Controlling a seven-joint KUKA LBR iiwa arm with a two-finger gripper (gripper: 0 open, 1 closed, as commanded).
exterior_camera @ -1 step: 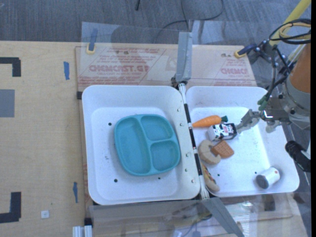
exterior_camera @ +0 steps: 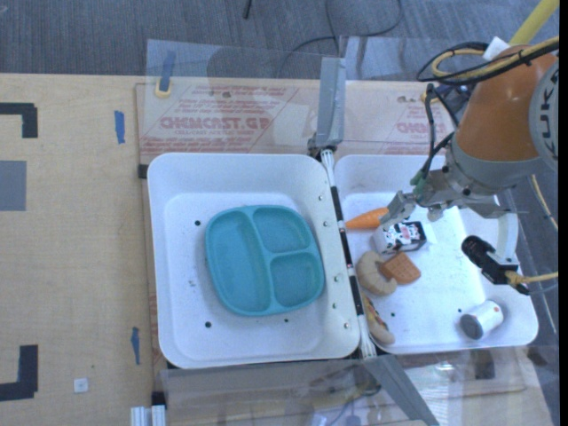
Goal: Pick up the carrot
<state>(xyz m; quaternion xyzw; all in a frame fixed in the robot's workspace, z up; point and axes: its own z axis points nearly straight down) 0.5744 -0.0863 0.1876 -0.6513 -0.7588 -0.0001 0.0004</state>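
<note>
The carrot (exterior_camera: 365, 219) is a small orange piece lying in the right bin (exterior_camera: 444, 331), close to its left wall and pointing left. My gripper (exterior_camera: 406, 208) hangs from the grey and orange arm just to the right of the carrot's thick end, very near it or touching it. The carrot still rests on the bin floor.
A small black-and-white object (exterior_camera: 405, 235) lies just below the gripper. An orange waffle-like piece (exterior_camera: 402, 269), two tan bread-like pieces (exterior_camera: 374, 274) (exterior_camera: 382, 328) and a white cylinder (exterior_camera: 480, 319) also lie in the right bin. A teal divided plate (exterior_camera: 264, 257) sits in the left bin (exterior_camera: 177, 238).
</note>
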